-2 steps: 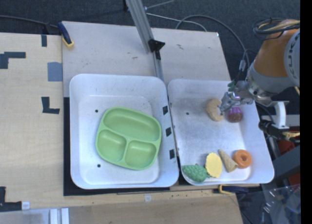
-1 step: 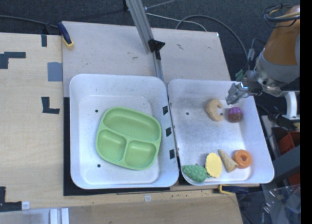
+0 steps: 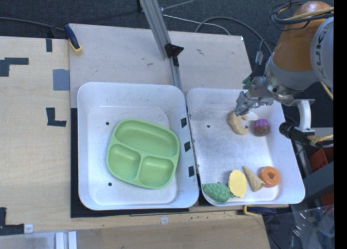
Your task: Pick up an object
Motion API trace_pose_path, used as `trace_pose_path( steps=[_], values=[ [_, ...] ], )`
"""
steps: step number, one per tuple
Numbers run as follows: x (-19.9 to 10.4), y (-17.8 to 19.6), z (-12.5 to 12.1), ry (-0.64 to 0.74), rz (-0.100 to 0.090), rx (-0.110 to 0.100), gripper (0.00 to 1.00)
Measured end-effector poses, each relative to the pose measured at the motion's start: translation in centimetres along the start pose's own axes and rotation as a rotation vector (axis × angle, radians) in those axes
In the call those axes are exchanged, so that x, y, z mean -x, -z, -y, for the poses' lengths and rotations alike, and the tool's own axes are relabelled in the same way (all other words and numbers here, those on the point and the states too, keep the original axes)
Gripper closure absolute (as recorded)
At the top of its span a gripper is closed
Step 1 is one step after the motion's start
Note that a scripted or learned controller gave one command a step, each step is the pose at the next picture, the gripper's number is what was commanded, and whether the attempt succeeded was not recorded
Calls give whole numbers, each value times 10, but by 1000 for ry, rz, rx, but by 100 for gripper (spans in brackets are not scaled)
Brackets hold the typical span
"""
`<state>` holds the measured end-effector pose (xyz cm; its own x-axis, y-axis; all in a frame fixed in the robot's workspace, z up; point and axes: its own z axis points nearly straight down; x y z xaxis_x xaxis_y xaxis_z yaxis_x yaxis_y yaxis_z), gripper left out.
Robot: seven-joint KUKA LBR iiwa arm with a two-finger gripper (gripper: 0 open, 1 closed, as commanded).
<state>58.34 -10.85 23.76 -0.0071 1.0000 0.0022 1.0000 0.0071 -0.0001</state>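
My gripper (image 3: 244, 107) hangs over the upper part of the right bin (image 3: 217, 150), directly above a tan bread-like piece (image 3: 237, 124). A purple grape-like piece (image 3: 261, 127) lies just right of the tan one. Along the bin's front edge sit a green broccoli-like piece (image 3: 217, 191), a yellow piece (image 3: 237, 183), a tan cone-shaped piece (image 3: 251, 178) and an orange ring (image 3: 269, 176). The gripper's fingertips point down toward the tan piece, and nothing shows between them.
The left bin (image 3: 92, 134) holds a green divided plate (image 3: 143, 153). A slanted metal pole (image 3: 157, 17) rises from the divider between the bins. The arm's orange band (image 3: 303, 31) and grey body stand over the right bin's far right corner.
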Motion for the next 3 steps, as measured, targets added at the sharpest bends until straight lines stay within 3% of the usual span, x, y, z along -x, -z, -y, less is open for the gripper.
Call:
trace_pose_path(
  steps=[3],
  values=[
    [-167, -4, -11, 1, 0, -1, 100]
  ],
)
